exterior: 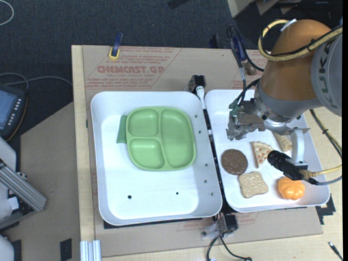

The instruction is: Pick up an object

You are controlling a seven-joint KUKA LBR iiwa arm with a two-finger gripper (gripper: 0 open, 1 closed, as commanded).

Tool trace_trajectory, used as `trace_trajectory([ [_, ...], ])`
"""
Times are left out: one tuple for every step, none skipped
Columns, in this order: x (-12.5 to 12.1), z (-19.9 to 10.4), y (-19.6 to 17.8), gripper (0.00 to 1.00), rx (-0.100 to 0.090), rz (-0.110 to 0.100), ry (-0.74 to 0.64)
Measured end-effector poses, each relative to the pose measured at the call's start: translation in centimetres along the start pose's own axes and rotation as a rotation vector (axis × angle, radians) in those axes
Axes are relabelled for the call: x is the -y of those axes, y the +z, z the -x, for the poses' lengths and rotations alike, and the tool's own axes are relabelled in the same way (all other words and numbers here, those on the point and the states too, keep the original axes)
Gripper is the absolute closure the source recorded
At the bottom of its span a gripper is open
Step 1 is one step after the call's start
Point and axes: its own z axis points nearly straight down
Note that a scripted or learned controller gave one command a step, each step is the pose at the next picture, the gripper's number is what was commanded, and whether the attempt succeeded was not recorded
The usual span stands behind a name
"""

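Note:
My gripper point(237, 130) hangs low over the middle of the right bin point(217, 105), under the orange-banded wrist. Just below it lies a round brown cookie point(234, 161). A pizza slice point(261, 153) lies to the right of the cookie, and a tan slice of toast point(253, 184) sits nearer the front. An orange pepper-like toy point(291, 188) rests in the front right corner. A pale bread-like piece point(284, 142) peeks out beside the wrist. Nothing shows between the gripper's fingers.
The left bin point(109, 189) holds a green divided plate point(160, 137) in its middle. The bins meet along a black-clipped seam point(209, 140). A cardboard sheet point(130, 64) lies under the bins.

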Motion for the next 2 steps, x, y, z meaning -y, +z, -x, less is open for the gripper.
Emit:
trace_trajectory([
  [2.5, -3.3, 0.7, 1.0, 0.001, -0.001, 0.002],
  [3.5, -3.8, 0.6, 1.0, 0.001, 0.0, 0.003],
])
